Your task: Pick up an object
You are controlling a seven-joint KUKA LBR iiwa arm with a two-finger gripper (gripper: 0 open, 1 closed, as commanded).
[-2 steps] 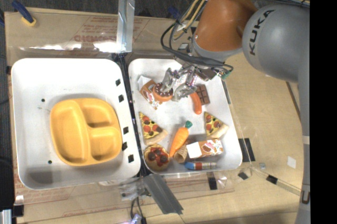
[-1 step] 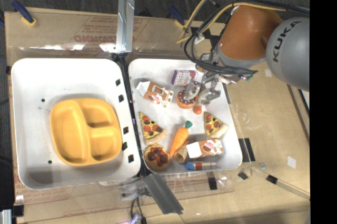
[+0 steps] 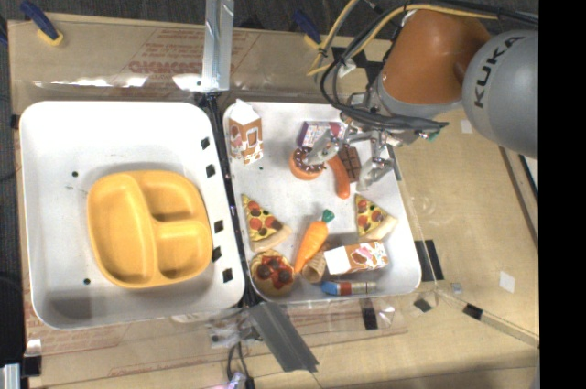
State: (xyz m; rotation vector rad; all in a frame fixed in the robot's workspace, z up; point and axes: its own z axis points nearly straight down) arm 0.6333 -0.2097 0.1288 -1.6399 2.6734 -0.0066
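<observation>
My gripper (image 3: pixel 369 160) hangs over the upper right part of the right bin (image 3: pixel 409 236), open, with nothing seen between its fingers. Just left of it lies a brown and orange sausage (image 3: pixel 342 173). Beside that are a frosted donut (image 3: pixel 306 164) and a purple box (image 3: pixel 317 135). A pizza slice (image 3: pixel 373 218) lies just below the gripper. Further down are a carrot (image 3: pixel 312 240), a second pizza slice (image 3: pixel 260 221), a small printed box (image 3: pixel 357 257), a fruit tart (image 3: pixel 273 273) and a blue and red marker (image 3: pixel 348 288). A milk carton (image 3: pixel 244 134) stands at the bin's upper left.
The left bin (image 3: pixel 46 140) holds a yellow divided tray (image 3: pixel 146 225). A metal clamp (image 3: pixel 218 44) stands at the back between the bins. Yellow and black cables (image 3: pixel 352 21) loop above the arm's orange band (image 3: pixel 430 58). Bare bench lies to the right.
</observation>
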